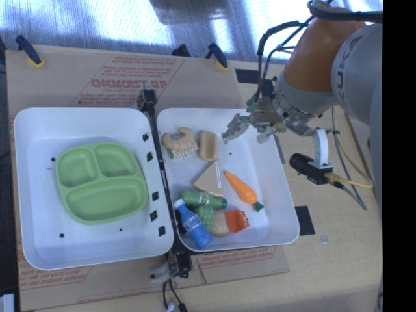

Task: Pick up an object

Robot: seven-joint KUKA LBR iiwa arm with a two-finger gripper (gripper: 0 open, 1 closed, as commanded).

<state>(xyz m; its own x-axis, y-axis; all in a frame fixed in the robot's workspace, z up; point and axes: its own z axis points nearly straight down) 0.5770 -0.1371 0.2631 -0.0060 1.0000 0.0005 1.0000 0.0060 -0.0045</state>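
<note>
While the end effector [239, 126] is held just above the right bin [278, 181], near its far rim, nothing is gripped; its fingers appear spread. The carrot [240, 187], bottle [193, 223] and other objects are left lying inside, so picking remains.

Toys crowd the right bin's [283, 194] near half; bare floor lies along its far right side, beside the carrot [239, 186].

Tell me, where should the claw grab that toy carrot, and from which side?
Probably across the thick orange middle of the carrot, coming straight down. It lies flat and slanted in the right bin, with bare floor on both long sides for the fingers. The green stub end looks too small. The gripper hovers above the bin's far corner.
</note>
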